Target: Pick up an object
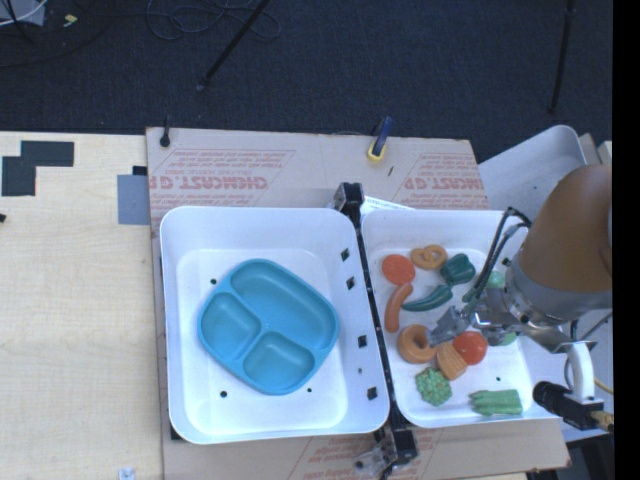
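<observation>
The end effector (458, 320) is down inside the right bin (520, 393), reaching in from the right with the grey arm (560, 268) and its orange band bulking over the bin's far side, and whether it is clenched or released, I cannot tell from this angle — the metal tip sits low among the toys, right over the gap between the brown ring (415, 344) and the red tomato (470, 347). Nothing is visibly caught in it. Just below the tomato lies an orange piece (451, 361), touching it, and under that a green broccoli (433, 386) near the bin's front wall. A flat green piece (497, 401) rests in the front right corner. Moving up the bin, a dark green chilli (430, 299) lies beside an orange sausage (396, 306), with a red round piece (397, 268) above it, a tan pretzel-like ring (429, 257) next along, and a dark green pepper (459, 267) just beside that. Across the divider, the left bin (190, 408) carries a blue compartment plate (268, 324), lying flat and turned at an angle. Both bins sit on cardboard (250, 173) on the pale wooden desk (70, 318).
</observation>
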You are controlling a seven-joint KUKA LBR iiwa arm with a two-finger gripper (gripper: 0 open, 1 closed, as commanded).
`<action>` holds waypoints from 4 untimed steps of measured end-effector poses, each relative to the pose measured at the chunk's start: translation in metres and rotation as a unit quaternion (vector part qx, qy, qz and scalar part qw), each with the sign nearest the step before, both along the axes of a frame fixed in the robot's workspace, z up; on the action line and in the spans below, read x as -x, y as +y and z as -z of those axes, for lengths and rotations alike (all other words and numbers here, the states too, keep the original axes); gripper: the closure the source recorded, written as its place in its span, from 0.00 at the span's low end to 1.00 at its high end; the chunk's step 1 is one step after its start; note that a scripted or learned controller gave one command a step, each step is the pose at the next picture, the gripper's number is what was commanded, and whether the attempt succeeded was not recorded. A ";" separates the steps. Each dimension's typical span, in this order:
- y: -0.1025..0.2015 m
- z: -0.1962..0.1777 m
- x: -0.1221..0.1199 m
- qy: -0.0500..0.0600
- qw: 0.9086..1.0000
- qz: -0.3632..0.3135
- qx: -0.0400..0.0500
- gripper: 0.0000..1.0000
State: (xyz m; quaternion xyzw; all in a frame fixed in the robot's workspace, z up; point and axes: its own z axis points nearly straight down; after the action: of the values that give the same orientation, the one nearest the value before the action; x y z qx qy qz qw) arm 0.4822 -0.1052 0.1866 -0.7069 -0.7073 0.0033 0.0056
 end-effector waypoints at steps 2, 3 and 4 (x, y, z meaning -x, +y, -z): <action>0.007 0.102 -0.003 -0.002 1.000 0.000 0.001 0.00; 0.004 0.089 -0.003 -0.003 1.000 0.004 0.001 1.00; -0.002 0.030 -0.007 -0.006 1.000 0.000 0.001 1.00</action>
State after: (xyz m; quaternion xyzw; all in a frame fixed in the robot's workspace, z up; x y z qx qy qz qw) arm 0.4896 -0.1069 0.1563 -0.7069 -0.7073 0.0003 0.0005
